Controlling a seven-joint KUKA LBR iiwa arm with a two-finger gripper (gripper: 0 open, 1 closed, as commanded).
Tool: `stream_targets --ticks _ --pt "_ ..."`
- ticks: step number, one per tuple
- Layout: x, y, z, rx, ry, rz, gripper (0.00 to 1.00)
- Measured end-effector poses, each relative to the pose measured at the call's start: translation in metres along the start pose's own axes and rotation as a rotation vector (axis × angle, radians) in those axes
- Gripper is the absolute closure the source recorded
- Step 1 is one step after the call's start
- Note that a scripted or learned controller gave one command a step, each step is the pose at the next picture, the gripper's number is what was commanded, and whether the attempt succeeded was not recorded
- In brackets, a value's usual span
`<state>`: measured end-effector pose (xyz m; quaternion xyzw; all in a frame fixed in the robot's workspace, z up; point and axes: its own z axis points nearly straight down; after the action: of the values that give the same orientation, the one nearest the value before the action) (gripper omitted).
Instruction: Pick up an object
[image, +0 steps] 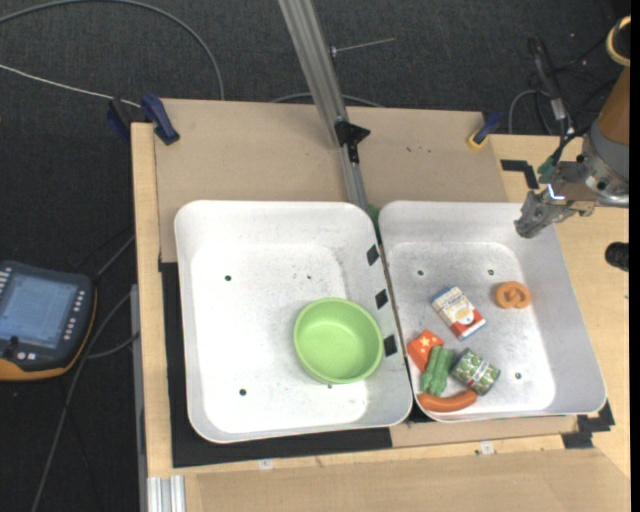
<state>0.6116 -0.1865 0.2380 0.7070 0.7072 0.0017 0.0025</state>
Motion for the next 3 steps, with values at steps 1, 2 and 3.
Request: stream_targets --ticks 1,2,3 --pt "0.0 0.0 -0.001 0.005 0.001 0.0 1.0" --pt "0.046 0.002 0.002 0.005 0.002 -0.004 1.0" --pt "0.094 0.019 0.009 0.006 0.002 -0.004 1.0"
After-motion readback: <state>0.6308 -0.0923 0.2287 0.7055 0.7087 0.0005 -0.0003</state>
